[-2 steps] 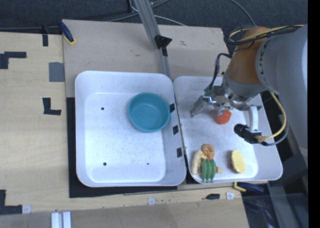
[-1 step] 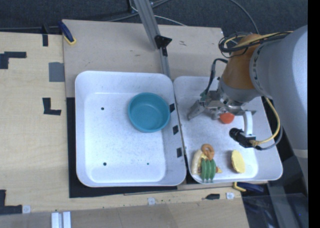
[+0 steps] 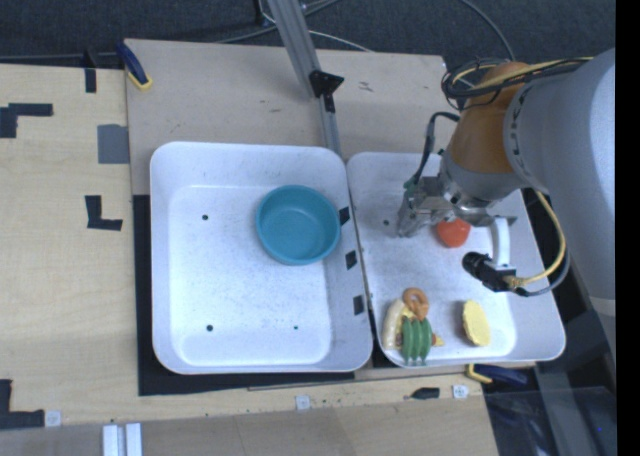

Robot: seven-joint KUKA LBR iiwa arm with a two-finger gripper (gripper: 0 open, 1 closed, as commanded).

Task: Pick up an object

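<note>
My gripper [image 3: 412, 221] hangs low over the upper part of the right bin [image 3: 392, 179], its dark fingers pointing down toward the bin floor. Nothing shows between them. Just to its right lies a small red-orange round object [image 3: 453, 233], close to the wrist. Along the front of the same bin lie a yellow, green and orange toy [image 3: 413, 327] and a yellow oval piece [image 3: 476, 324]. In the left bin [image 3: 200, 329] a blue bowl [image 3: 297, 224] sits upright near the upper right corner.
A grey metal pole [image 3: 295, 34] slants down from the top to the gap between the bins. Cables [image 3: 520, 279] loop off the wrist over the right bin's right side. The arm's grey body fills the right edge.
</note>
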